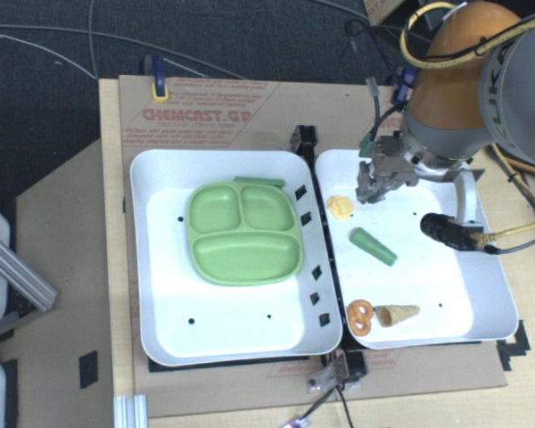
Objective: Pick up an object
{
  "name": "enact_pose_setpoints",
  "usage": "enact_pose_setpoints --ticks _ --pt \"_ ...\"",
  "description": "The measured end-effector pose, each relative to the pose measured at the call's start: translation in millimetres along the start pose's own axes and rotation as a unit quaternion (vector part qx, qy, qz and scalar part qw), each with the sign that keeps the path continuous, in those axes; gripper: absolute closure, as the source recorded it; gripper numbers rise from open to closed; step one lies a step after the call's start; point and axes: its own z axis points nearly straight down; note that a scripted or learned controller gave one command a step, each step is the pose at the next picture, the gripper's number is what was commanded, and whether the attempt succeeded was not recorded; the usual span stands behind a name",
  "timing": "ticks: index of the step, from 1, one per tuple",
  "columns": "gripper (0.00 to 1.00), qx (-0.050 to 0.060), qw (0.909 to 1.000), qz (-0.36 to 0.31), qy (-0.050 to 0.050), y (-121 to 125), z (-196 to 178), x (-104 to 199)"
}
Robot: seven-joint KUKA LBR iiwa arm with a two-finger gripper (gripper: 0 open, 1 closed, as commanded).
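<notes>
Camera view, looking down at a slant. Left bin: a green divided plate lying flat. Right bin: yellow lump by the divider, green stick mid-bin, pretzel touching a cone near the front rim. Gripper hangs over the back of the right bin, just beside the yellow lump, nothing visibly between its tips. Open or closed: cannot tell, wrist and cables crowd it. Arm cut off at the right.
</notes>
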Motion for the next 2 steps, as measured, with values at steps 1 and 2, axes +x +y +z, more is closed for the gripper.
enact_pose_setpoints --ticks 1,2 --pt "1.0 0.001 1.0 0.0 0.0 22.6 12.0 54.6" --pt "1.0 0.0 1.0 0.001 0.0 45.0 1.4 105.5"
